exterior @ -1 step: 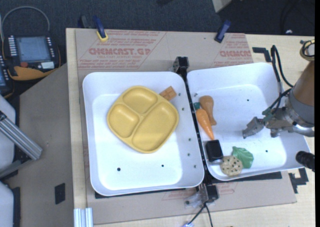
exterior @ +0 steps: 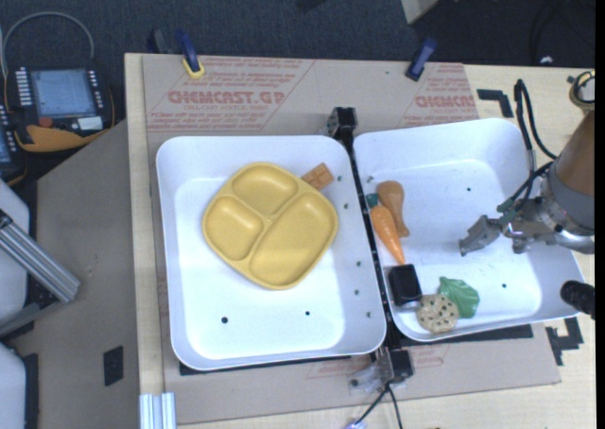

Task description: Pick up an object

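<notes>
Toys lie in the right bin, all bunched near the wall it shares with the left bin. From that wall, the carrot is just beside it, and a tan toy touches the carrot on its far side. Nearer the front, a black block sits just beside the same wall, with a round cookie next to it and a green toy touching the cookie.

The gripper hangs over the middle of the right bin, well apart from that wall and from every toy. Its 2 fingers look spread apart, with nothing between them.

I think the step now is to pick 1 toy and get lined up over it. The green toy and the cookie are nearest, but they touch, so a grab there might push 1 away. The carrot is long and thin. A good way would be to turn the fingers so they close across its thin side, not along it. It lies close to the wall, so 1 finger could bump the rim. Come straight down, slowly, with the fingers wide, and close only when the toy sits right between them.

The yellow plate in the left bin is big and flat, so it looks hard to grab.
</notes>
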{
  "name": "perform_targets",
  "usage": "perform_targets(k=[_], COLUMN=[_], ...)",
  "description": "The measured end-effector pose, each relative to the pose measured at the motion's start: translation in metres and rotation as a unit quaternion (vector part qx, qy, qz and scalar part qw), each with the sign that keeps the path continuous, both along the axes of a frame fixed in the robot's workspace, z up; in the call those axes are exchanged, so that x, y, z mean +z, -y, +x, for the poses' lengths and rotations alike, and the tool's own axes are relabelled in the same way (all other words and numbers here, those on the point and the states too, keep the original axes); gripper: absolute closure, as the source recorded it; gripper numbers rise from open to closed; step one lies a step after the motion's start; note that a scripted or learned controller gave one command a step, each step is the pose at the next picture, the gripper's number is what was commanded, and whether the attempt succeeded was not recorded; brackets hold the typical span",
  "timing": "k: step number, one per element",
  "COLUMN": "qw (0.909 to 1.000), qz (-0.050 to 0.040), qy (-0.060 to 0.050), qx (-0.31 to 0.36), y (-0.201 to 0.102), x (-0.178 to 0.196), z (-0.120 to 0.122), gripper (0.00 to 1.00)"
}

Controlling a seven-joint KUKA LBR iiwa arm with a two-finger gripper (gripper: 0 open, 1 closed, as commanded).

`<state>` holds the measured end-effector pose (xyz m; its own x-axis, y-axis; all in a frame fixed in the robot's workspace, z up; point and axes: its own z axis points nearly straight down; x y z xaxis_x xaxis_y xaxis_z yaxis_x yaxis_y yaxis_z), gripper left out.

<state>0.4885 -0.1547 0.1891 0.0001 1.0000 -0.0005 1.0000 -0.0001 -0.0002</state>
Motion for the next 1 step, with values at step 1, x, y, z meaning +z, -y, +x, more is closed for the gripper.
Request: perform_targets(k=[1], qw=[1.0000], qz=[0.0016], qy=[-0.003], qx=[0.000], y=[0.0003], x=[-0.0630], z=[0.0007], gripper=[0.00])
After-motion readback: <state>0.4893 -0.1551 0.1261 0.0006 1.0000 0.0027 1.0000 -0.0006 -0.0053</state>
